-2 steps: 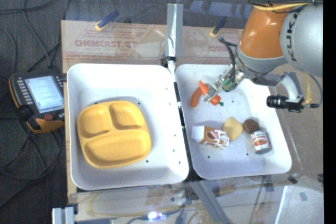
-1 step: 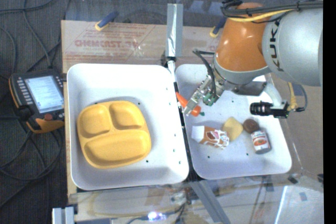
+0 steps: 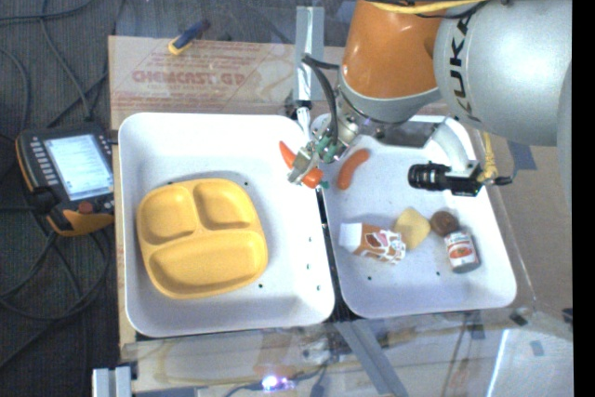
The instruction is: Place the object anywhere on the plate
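A: Camera view: tool (image 3: 308, 165) sits over the seam btw the two bins, an orange carrot-like piece (image 3: 287, 152) pinched in its fingertips, so narrow, holding it.

B: Plate?

A: Yellow divided plate (image 3: 202, 235) in the left bin (image 3: 149, 130), well apart, down-left. I'd keep the lift high enough to clear the bin wall, then release low over a compartment so it doesn't roll.

B: Materials?

A: Plate looks smooth moulded plastic w/ three rounded wells. Carrot piece small, tapered, glossy, prob slippery. Right bin (image 3: 493, 293): sausage (image 3: 352, 168), small can (image 3: 461, 251).
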`<state>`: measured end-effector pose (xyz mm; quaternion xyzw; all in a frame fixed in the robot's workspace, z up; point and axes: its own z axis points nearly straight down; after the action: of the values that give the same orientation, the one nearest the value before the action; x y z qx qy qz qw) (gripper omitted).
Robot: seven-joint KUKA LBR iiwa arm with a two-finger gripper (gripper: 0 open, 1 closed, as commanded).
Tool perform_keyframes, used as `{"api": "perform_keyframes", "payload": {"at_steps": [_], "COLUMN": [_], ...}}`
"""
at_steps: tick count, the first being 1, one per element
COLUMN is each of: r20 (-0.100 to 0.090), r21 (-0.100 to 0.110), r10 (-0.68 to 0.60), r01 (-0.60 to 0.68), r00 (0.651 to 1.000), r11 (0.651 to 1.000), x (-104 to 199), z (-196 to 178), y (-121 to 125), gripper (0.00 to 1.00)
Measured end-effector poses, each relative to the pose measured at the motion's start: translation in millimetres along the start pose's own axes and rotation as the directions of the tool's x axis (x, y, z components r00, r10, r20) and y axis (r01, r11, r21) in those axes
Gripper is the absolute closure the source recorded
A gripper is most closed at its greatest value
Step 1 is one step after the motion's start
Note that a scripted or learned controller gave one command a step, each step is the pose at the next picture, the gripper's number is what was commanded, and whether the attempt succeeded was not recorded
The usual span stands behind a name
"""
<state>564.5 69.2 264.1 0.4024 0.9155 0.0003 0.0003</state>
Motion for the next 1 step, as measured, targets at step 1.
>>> {"api": "perform_keyframes", "payload": {"at_steps": [1], "r20": [-0.001], "r21": [0.003], "r10": [-0.029], "r01": [0.029], "r00": [1.000], "r11": [1.000], "x": [54.1], "z": [47.9], "y": [43.6], "gripper": [1.00]}}
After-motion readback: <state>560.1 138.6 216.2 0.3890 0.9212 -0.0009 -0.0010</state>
